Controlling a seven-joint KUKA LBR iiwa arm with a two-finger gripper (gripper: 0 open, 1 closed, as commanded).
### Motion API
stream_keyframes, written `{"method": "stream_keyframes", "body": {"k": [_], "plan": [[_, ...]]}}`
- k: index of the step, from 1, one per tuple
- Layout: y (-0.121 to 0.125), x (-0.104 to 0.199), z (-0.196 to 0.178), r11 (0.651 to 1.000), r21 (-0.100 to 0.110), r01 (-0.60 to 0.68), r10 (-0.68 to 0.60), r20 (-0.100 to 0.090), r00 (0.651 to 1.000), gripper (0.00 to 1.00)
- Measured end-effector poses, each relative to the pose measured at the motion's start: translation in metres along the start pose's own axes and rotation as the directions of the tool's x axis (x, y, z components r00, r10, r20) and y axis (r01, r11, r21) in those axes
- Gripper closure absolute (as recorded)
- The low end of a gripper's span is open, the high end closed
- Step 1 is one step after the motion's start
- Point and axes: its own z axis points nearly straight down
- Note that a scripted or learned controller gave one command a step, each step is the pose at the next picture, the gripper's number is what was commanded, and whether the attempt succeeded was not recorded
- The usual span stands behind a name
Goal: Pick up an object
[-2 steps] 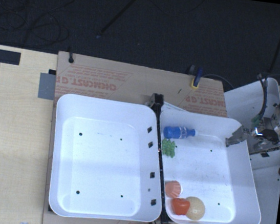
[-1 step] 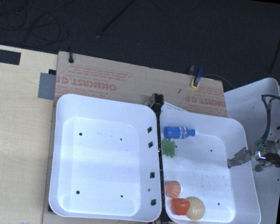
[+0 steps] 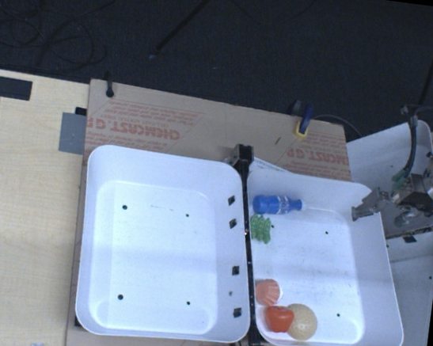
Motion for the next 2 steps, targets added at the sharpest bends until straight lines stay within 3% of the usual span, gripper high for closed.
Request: {"method": "stream_keyframes", "body": {"k": [1, 2], "plan": [[-0.0371, 0.0005, -0.0074, 1.000, 0.008, -0.004, 0.004, -0.003, 1.000, 0.00], [-0.0356, 0.0000, -0.0168, 1.000, 0.007, -0.002, 0.002, -0.003, 1.000, 1.00]]}}
